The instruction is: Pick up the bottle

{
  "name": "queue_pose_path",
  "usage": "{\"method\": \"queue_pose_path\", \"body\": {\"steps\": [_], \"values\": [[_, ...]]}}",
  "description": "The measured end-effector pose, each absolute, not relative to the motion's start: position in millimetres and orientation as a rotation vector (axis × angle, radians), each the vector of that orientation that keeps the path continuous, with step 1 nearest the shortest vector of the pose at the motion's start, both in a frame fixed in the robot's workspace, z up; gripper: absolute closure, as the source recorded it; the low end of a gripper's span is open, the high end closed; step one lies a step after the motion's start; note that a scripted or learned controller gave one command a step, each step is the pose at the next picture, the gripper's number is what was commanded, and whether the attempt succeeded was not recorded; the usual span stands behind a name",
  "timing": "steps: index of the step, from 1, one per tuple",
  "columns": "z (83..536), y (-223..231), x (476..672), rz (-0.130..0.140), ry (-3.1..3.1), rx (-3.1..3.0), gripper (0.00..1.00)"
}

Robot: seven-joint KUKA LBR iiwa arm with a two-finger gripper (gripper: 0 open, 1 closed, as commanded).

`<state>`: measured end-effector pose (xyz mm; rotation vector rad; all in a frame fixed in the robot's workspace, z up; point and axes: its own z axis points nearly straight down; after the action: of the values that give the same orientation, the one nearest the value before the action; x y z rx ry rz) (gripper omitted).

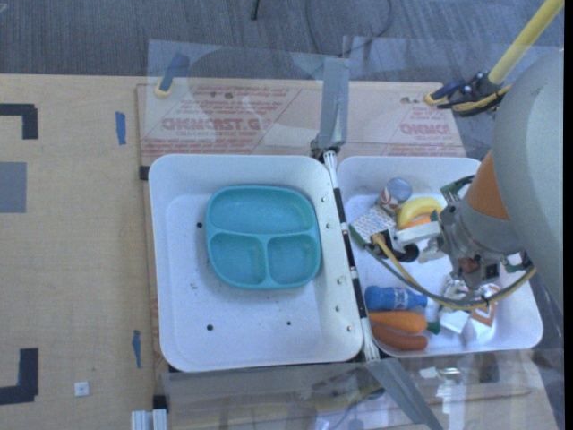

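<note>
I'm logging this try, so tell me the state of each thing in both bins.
Teal divided plate: flat in the left bin, nothing on it.
Blue bottle: lying on its side in the right bin.
Orange carrot: lying flat beside the bottle.
Banana: lying flat.

The arm (528,150) runs off the right edge, so most of it is cut off. Its wrist sits over the right bin (515,334) and covers a good chunk of the stuff in there. The tool (470,280) is buried in cables (can't tell how its fingers stand). The small bits near it are too jumbled to identify.
</note>
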<state>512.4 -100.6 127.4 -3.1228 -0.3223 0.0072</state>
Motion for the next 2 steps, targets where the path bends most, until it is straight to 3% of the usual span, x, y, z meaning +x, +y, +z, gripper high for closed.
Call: {"method": "queue_pose_path", "body": {"steps": [1,2], "values": [[109.8,-94.0,529.0,0.009,-0.487,-3.1,0.0],[111.7,-95.3,525.4,0.009,-0.315,-3.122,0.0]]}}
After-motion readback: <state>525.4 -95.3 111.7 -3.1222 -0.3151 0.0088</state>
